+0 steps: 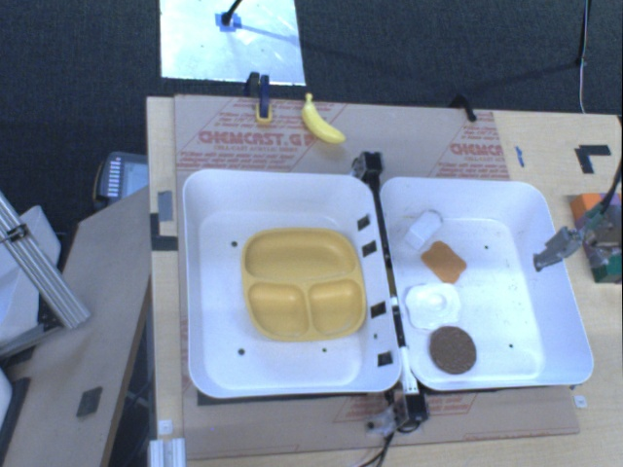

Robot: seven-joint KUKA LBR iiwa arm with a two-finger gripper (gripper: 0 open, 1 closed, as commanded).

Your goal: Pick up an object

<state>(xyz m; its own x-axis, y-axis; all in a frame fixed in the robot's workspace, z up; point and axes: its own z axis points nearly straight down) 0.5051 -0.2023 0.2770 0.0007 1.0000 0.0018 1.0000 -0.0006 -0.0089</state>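
Note:
Several small objects lie in the right bin (516, 212). A white cup-like piece (422, 230) lies on its side near the back left corner. Beside it is an orange-brown slab (443, 261), then a white round lid (432, 305), then a brown disc (453, 349) near the front. My gripper (557, 249) reaches in over the bin's right rim, well to the right of these objects and apart from them all. Nothing is seen held in it.
The left bin (209, 261) holds a yellow divided tray (297, 282). A toy banana (321, 123) lies on the board behind the bins, next to a yellow clamp (263, 100). Black clips (375, 251) run along the seam between the bins.

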